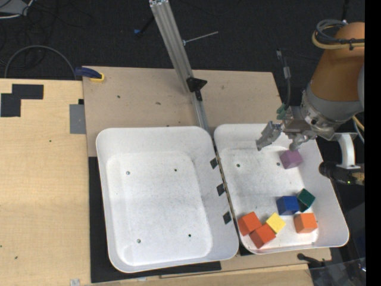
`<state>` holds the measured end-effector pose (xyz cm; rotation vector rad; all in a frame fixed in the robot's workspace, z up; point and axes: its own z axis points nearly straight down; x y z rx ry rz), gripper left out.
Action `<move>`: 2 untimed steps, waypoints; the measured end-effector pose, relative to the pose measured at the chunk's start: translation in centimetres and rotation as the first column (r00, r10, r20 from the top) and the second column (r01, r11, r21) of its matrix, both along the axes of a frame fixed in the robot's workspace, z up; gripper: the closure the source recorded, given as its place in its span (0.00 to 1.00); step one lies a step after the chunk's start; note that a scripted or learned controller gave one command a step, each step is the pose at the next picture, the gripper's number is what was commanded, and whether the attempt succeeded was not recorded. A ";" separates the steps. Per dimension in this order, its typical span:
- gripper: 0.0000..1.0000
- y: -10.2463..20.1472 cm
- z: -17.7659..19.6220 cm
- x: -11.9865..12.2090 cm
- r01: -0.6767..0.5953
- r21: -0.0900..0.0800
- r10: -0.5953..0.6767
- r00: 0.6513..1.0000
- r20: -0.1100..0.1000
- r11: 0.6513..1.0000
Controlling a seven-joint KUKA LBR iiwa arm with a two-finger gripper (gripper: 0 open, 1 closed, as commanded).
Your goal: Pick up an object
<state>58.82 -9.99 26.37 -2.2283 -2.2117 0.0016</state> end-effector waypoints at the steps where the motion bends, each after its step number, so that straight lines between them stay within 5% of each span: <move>1: 0.00 8.6 -7.8 -3.6 -0.013 0.004 0.013 1.000 -0.011 1.000; 2: 1.00 7.9 -6.4 -3.3 0.002 0.000 -0.002 1.000 -0.002 1.000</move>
